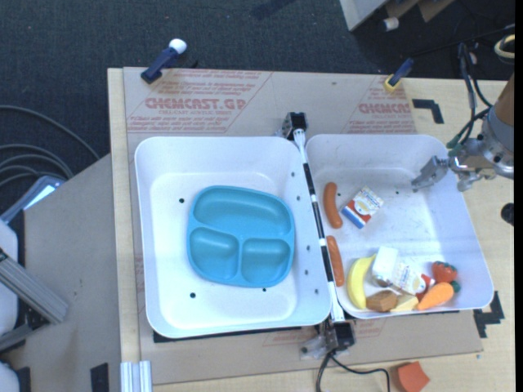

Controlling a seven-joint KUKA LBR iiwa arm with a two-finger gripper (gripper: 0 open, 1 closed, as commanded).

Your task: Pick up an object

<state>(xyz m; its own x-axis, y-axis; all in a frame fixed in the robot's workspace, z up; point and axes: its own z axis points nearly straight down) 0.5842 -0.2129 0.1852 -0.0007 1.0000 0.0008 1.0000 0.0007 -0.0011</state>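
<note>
The right bin (458,219) holds several toy foods. Two red-brown sausages (331,205) (336,260) lie along its left wall, with a small red, white and blue carton (362,207) beside the upper one. At its near end are a banana (357,282), a white packet (394,269), a brown roll (382,302), a carrot (434,295) and a red vegetable (445,271). My gripper (445,176) hangs over the bin's far right corner, open, with nothing between its fingers. It is well apart from every item.
The left bin (163,178) holds a blue divided plate (241,235). A black clamp (295,124) joins the bins at the far edge, and another (337,335) at the near edge. An orange block (411,376) lies on the bench in front.
</note>
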